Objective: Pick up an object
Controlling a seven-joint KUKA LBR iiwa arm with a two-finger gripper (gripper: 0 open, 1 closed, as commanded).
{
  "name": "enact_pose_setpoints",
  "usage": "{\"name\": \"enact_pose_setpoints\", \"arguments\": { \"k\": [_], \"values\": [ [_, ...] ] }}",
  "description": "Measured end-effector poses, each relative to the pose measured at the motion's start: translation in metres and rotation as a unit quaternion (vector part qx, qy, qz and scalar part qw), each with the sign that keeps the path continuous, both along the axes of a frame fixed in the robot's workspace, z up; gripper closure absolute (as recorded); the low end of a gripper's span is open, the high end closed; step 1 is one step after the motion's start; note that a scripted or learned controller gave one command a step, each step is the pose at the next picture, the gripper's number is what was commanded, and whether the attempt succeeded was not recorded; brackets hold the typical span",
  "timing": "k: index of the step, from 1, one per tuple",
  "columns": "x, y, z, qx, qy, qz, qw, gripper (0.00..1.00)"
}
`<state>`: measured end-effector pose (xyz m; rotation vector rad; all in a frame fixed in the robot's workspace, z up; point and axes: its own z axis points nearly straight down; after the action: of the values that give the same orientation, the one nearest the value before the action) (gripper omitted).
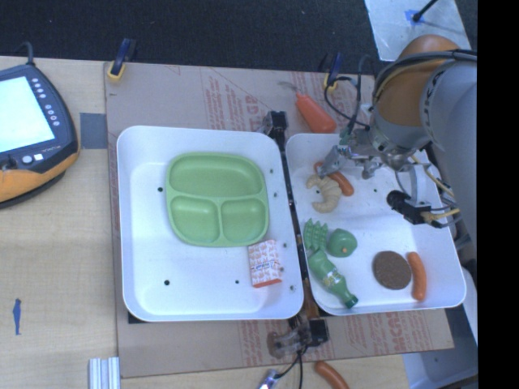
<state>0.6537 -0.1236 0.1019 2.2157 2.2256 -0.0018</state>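
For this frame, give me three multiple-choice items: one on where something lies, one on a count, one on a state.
1. Where does the green divided plate lie?
A. in the left bin
B. in the right bin
C. on the bare bench

2. How many compartments does that plate have?
A. two
B. three
C. five

3. How does the green bottle rest in the right bin?
A. standing upright
B. lying on its side
C. propped against the brown patty

Answers:
1. A, the plate sits inside the left bin, above the red-and-white packet.
2. B, one long section runs across the top with two smaller ones below.
3. B, its length runs flat along the bin floor, cap toward the near rim, apart from the brown patty.
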Motion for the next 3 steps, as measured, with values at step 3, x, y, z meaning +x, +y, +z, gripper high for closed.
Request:
{"name": "enact_pose_setpoints", "arguments": {
  "k": [3],
  "values": [
    [0.005,-0.004,-0.005,0.0008,-0.002,0.001,1.0000,0.00]
  ]
}}
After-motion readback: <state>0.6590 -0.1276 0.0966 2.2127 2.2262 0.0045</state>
